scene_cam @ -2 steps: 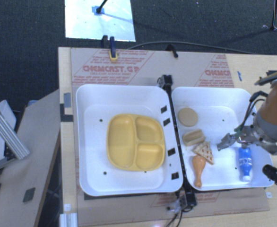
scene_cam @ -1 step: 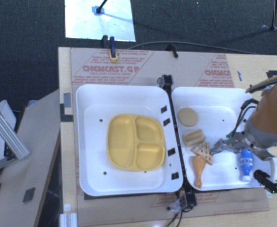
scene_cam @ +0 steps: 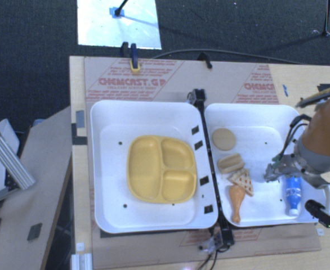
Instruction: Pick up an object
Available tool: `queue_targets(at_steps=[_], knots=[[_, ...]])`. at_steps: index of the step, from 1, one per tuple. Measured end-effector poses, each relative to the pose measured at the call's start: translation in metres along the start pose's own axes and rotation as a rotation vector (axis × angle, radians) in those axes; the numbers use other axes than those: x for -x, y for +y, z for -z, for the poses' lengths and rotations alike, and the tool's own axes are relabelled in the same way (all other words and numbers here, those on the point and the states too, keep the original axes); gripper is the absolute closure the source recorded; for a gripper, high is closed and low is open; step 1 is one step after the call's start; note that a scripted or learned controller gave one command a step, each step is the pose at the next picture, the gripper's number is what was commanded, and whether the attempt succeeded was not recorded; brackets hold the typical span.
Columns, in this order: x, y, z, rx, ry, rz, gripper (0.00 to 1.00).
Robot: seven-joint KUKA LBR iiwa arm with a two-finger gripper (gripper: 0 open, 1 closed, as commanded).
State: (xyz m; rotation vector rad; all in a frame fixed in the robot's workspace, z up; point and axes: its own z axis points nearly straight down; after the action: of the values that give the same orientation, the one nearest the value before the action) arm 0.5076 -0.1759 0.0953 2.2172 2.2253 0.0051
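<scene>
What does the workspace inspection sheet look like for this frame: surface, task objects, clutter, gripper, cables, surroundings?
Surface: bench bears left bin and right bin side by side.
Job's things: right bin holds round cookie, bread roll, waffle wedge, drumstick, blue bottle.
Clutter: yellow divided plate in left bin.
Gripper: gripper low over right bin beside the bottle; finger state unclear.
Cables: black cable along bench's far edge.
Surroundings: dark carpet, shiny floor panel.
</scene>
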Motion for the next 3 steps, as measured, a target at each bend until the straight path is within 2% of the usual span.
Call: queue_targets(at_steps=[1, 3], knots=[[0.004, 0.011, 0.057, 0.005, -0.005, 0.000, 1.00], [0.005, 0.016, 0.136, 0.003, -0.004, 0.001, 1.00]])
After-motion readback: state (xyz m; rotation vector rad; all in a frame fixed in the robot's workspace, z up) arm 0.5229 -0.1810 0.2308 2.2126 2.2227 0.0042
